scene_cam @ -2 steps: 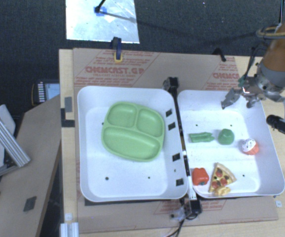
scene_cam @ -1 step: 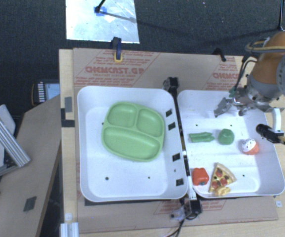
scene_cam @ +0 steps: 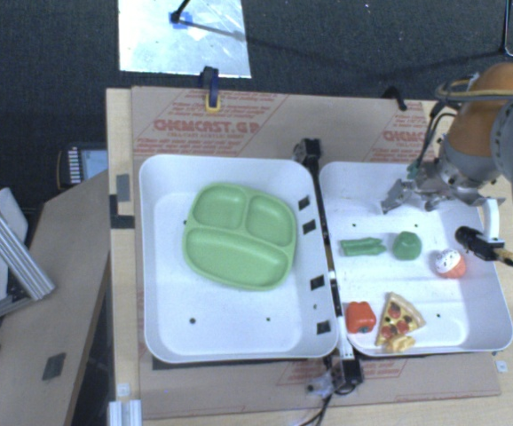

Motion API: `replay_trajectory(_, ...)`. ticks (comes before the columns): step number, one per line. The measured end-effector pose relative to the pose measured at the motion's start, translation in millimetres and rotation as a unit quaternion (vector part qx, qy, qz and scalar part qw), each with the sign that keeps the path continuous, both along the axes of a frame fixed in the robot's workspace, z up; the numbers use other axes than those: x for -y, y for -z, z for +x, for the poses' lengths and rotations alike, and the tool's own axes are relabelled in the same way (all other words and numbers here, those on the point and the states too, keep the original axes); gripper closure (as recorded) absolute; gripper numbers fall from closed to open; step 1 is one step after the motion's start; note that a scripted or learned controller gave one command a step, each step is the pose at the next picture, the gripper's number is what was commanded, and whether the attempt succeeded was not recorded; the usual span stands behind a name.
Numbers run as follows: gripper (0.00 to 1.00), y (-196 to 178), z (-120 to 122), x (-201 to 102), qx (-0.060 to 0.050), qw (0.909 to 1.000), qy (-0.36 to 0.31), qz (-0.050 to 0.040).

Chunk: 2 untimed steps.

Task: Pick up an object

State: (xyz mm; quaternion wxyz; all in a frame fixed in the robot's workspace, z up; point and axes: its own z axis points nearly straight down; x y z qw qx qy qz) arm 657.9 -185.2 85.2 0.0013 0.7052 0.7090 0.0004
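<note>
Starting at the left: green divided plate (scene_cam: 241, 235) lying flat in the left bin (scene_cam: 163, 327), alone there and well apart from the arm. Crossing the divider into the right bin (scene_cam: 478, 322): toy red pepper (scene_cam: 359, 316) at the near edge, just beside a toy pizza slice (scene_cam: 399, 319). Further back, a long green vegetable piece (scene_cam: 362, 247), long axis running left to right across the view, near a round green piece (scene_cam: 407, 245). Hovering just behind that round piece, the gripper (scene_cam: 409, 204), jaws spread wide and holding nothing. Likeliest target, then: the round green piece, lying straight toward the near edge from the jaws, nearer than anything else. Off to the right, an orange-and-white ball (scene_cam: 449, 264), also close. Nothing standing in the way; only the long green piece alongside, at risk of a nudge on a sloppy descent.
</note>
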Motion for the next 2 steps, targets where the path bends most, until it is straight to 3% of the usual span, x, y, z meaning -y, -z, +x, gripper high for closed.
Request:
replay_trajectory(1,1.0,-12,1,0,0.002,1.0,-0.001,-0.0004)
replay_trajectory(2,1.0,-74,10,-1,0.002,1.0,0.0,-0.0002)
